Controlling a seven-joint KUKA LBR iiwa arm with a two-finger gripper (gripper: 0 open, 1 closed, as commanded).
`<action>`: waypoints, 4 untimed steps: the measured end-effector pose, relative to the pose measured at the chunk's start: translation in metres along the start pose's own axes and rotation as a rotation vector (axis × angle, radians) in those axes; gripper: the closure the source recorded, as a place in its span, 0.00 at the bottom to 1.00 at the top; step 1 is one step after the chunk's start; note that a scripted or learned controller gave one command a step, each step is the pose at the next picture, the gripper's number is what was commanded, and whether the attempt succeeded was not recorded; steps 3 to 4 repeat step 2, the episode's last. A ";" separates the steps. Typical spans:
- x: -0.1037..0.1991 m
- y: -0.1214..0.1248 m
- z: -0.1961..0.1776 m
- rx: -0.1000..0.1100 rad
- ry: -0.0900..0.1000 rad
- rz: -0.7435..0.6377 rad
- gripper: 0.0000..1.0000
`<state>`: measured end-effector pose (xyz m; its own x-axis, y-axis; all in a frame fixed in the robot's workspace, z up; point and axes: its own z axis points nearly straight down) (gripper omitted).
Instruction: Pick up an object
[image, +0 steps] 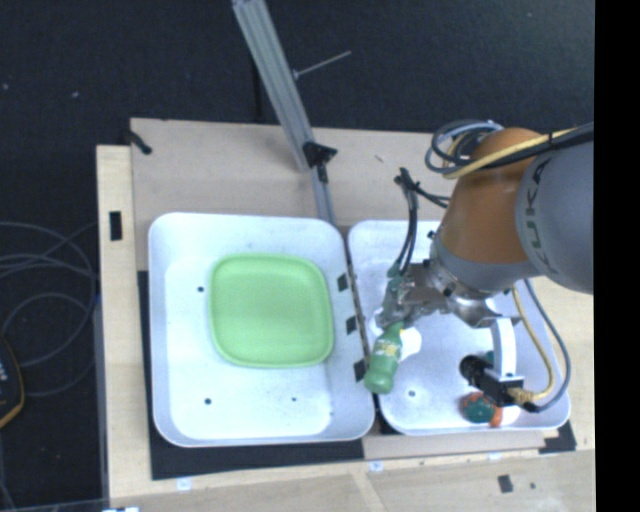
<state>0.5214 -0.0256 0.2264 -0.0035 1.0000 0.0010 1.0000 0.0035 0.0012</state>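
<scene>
Gripper (400, 308) down inside the right bin (440, 428), near its left wall, just at the upper end of a small green bottle (382, 368). Cannot tell if spread or pressed together, nor if touching the bottle. Bottle lying tilted along that left wall, pale end toward the gripper. In the near right corner, a small orange and teal object (478, 408). In the left bin (180, 300), a square green plate (270, 310), lying flat.
</scene>
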 end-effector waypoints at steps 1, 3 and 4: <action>0.041 -0.008 -0.003 0.000 0.000 0.000 1.00; 0.090 -0.015 -0.019 -0.001 0.000 -0.001 1.00; 0.090 -0.015 -0.019 -0.001 0.000 -0.001 1.00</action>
